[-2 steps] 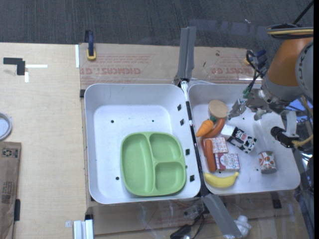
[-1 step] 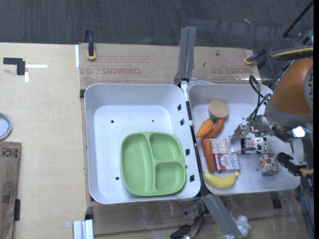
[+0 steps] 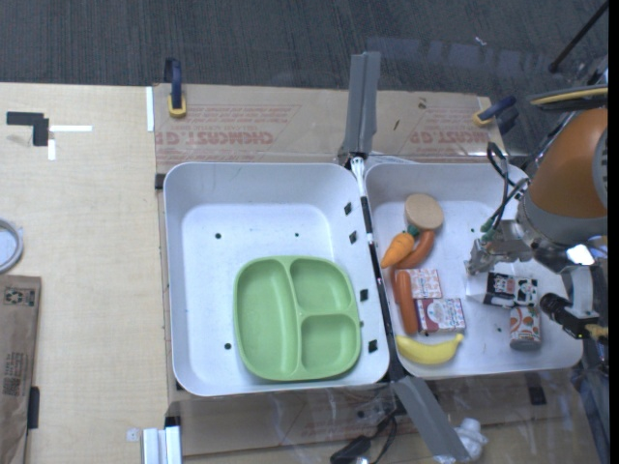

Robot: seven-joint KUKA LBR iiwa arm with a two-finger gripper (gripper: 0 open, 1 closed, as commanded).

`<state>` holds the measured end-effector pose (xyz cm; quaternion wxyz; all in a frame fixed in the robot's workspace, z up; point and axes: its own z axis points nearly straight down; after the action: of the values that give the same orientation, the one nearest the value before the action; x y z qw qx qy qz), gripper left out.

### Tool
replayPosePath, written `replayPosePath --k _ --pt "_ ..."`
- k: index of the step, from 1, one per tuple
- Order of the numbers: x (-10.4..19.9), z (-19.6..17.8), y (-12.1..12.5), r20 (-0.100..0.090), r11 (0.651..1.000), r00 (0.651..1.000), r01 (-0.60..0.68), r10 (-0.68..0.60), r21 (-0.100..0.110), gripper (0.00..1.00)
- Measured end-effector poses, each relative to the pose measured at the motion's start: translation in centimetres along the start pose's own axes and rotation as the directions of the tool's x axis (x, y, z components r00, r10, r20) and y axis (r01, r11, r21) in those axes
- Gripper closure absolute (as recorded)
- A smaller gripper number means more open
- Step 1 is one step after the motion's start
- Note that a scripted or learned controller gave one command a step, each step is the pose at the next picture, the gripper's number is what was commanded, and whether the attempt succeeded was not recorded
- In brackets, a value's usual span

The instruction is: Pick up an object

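Hand [image 3: 486, 256] of the grey arm [image 3: 571, 177], which enters from the view's right, sits low over the right bin [image 3: 464, 184], just left of a small black-and-white carton [image 3: 509, 289]; whether it is apart or together you cannot tell, and you see nothing gripped in it. Note how the candidates for pick-up are gathered in this right bin: a round tan disc [image 3: 424, 212] at the far side, an orange carrot [image 3: 397, 249] lying against a darker orange sausage-like piece [image 3: 419, 248], a long red-orange stick [image 3: 405, 303] beside two small printed boxes [image 3: 428, 299], a yellow banana [image 3: 429, 350] along the near wall, and a small can [image 3: 524, 329] near the right rim. Judge the hand's position as an approach to the carton or to bare floor beside it; the crowding of the left-hand cluster would make a clean grasp there harder, whereas the carton and can stand more apart. Observe that the left bin [image 3: 193, 220] carries a green divided plate [image 3: 296, 317], lying flat in its near half. Both bins rest on the worktop [image 3: 77, 259], butted side by side, so one fixed camera covers both.
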<state>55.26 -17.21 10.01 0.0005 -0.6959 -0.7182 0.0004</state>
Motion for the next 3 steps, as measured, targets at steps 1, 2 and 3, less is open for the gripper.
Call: replayPosePath --k 1,2,3 --pt "-0.1 -4.4 -0.5 0.001 0.959 0.959 -0.285 0.285 0.0 1.0" --pt "-0.1 -4.3 -0.5 0.001 0.959 0.959 -0.285 0.285 0.0 0.0" --pt "-2.5 0.8 -5.0 0.0 0.98 0.98 -0.197 0.197 -0.002 0.0"
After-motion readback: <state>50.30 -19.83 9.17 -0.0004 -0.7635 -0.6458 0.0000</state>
